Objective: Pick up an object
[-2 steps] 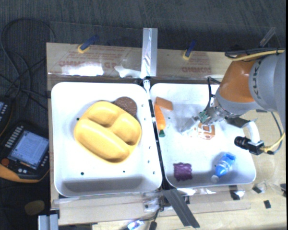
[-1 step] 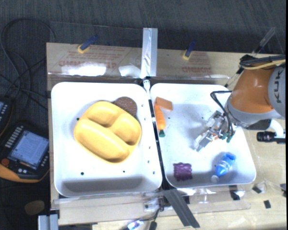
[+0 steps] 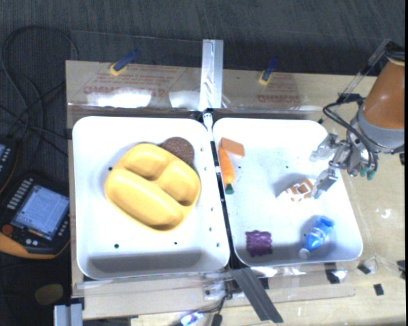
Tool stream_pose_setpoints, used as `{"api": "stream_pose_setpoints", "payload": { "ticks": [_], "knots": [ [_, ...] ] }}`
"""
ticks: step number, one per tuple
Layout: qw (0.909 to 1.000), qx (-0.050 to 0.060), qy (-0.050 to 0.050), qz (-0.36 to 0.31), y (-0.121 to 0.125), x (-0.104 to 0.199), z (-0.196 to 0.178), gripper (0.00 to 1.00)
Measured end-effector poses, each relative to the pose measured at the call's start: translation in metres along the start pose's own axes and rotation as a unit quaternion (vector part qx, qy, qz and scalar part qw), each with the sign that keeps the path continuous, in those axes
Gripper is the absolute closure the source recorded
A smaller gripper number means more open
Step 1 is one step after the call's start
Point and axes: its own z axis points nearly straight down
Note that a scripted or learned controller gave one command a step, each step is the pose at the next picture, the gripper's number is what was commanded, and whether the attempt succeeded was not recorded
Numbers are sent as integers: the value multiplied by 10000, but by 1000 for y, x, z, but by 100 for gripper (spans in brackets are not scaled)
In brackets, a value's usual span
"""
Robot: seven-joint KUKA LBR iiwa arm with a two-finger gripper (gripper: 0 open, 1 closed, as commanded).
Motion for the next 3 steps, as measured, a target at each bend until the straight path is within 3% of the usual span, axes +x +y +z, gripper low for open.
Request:
{"api": "stream_pose_setpoints", "payload": {
  "ticks": [1, 2, 3],
  "knots": [
    [9974, -9, -45, 717, 38, 58, 83, 0],
    [9991, 6, 2, 420, 0, 27, -3, 0],
    [9991, -12, -14, 415, 2, 26, -12, 100]
  ]
}}
